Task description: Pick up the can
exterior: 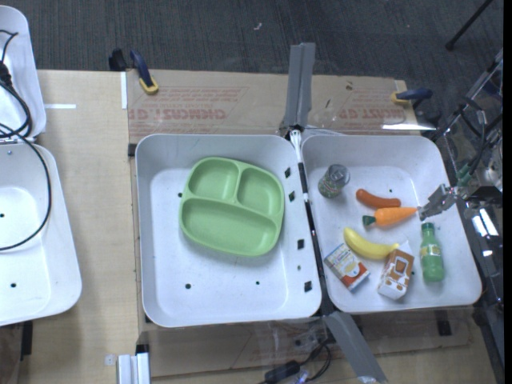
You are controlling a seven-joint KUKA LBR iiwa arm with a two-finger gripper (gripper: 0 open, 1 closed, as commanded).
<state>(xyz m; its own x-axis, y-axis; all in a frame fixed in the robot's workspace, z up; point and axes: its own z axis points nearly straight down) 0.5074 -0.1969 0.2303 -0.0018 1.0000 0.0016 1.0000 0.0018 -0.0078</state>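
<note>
The can (334, 180) is a small grey metal tin lying in the far left part of the right bin (416, 146), close to the divider between the bins. My gripper (436, 203) hangs low at the right side of that bin, just past the tip of the orange carrot (394, 215). It is well to the right of the can and does not touch it. Nothing shows in its grasp.
The right bin also holds a red sausage (376, 199), a banana (370, 244), a green bottle (432, 253) and two small cartons (347, 265) (397, 274). A green divided plate (234, 206) lies in the left bin (160, 238).
</note>
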